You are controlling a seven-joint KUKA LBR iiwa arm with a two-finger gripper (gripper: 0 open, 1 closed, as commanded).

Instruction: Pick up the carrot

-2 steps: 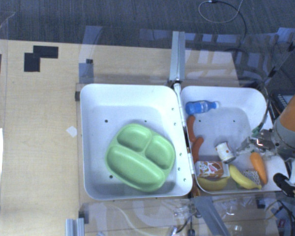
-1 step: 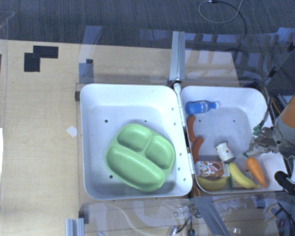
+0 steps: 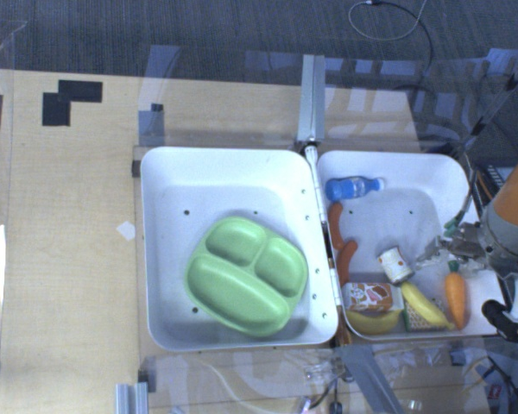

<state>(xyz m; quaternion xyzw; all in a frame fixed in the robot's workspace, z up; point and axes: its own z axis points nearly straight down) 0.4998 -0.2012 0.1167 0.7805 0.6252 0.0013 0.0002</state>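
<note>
Carrot [image 3: 455, 299] is what we find in the right bin [image 3: 432, 172], standing nearly upright along that bin's right wall, orange with a small green tip at its top end. We see the gripper [image 3: 456, 247] just above that tip, reaching in from the right under the arm's [image 3: 511, 210] grey body and orange band. We cannot tell whether its fingers are spread or closed, and we see nothing between them; the carrot lies on the bin floor.

Beside the carrot, to its left, we see 1 yellow banana [image 3: 424, 306] lying at a slant, and a green-edged item under it that we cannot identify. Further left, a second yellow fruit [image 3: 373, 321] rests against the near wall, with a small packet [image 3: 368, 297] bearing red and white print on top of it; we cannot read any writing on that packet. A small white cylinder [image 3: 394, 265] with a dark end lies near the bin's middle. 2 reddish sausage-like pieces [image 3: 340, 241] lie along the left wall. A blue bottle [image 3: 353, 187] with a white cap lies on its side near the far left corner; its label is too small for us to read.

In the left bin [image 3: 168, 231] we see 1 green divided plate [image 3: 247, 274] with 3 compartments, tilted across the floor.
</note>
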